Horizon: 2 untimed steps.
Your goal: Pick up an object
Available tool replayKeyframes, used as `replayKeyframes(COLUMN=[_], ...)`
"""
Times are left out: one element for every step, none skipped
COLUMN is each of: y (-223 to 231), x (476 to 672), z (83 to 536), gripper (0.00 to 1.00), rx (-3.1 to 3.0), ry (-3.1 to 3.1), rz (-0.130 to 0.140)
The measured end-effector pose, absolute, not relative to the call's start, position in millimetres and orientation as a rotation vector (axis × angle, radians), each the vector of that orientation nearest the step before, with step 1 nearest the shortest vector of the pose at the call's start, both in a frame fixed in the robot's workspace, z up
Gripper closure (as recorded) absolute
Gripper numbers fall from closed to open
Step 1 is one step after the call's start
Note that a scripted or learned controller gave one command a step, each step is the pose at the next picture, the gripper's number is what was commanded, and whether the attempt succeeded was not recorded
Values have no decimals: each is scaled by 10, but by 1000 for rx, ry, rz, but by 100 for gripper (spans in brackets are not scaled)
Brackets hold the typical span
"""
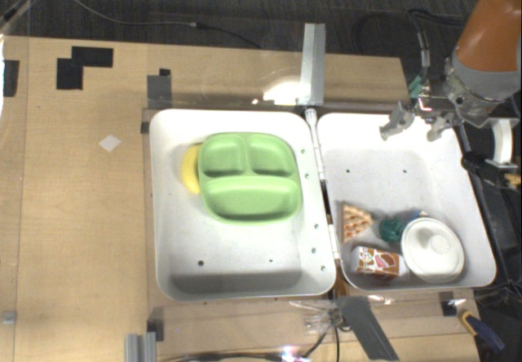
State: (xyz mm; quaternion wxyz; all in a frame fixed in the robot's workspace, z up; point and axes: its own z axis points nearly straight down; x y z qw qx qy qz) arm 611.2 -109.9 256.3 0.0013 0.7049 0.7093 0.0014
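Gripper point(416, 125): fingers spread, nothing between them, over right bin's 12 o'clock rim.
Arm point(488, 34): orange band, enters at 2 o'clock.
Right bin point(383, 173): objects clustered at 5 o'clock corner.
White bowl point(432, 248): upside down, just beside teal object point(392, 228).
Waffle piece point(356, 222): 9 o'clock of teal object.
Brown packet point(376, 262): touching bowl's 9 o'clock side.
Left bin point(179, 262): green divided tray point(247, 175), yellow item point(190, 169) tucked under its 9 o'clock edge.
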Motion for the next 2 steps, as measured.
replayKeyframes(y=[-641, -1107], x=[5980, 5270], z=[1848, 1270], gripper=[0, 0], rx=[2190, 2240], ry=[2250, 2200], rz=[3, 3])
